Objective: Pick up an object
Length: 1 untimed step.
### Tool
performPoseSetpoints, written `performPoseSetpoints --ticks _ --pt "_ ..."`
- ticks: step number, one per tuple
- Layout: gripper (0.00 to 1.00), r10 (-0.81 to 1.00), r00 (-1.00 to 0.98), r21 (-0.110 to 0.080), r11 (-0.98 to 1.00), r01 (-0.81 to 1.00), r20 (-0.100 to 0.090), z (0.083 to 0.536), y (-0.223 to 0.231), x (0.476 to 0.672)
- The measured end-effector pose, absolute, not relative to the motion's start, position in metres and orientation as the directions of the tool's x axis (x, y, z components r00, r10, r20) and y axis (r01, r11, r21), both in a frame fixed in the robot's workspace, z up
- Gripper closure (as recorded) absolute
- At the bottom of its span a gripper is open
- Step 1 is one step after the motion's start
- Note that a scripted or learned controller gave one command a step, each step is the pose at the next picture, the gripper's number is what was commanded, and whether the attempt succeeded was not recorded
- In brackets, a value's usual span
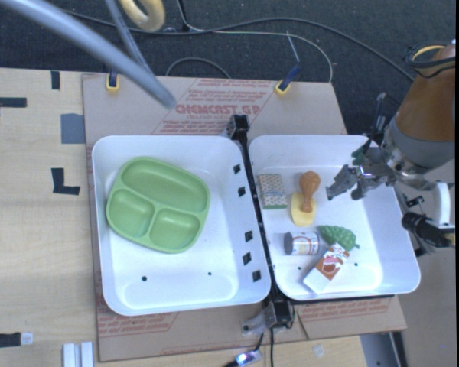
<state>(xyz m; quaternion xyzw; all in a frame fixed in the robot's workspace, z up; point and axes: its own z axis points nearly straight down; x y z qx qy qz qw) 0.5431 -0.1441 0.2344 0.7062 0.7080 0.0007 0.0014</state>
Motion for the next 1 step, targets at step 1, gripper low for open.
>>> performPoseSetpoints --ticks 1 --pt "1.00 1.000 -0.002 -0.002 0.002 1.000 0.000 0.2355 -0.1436 0.5436"
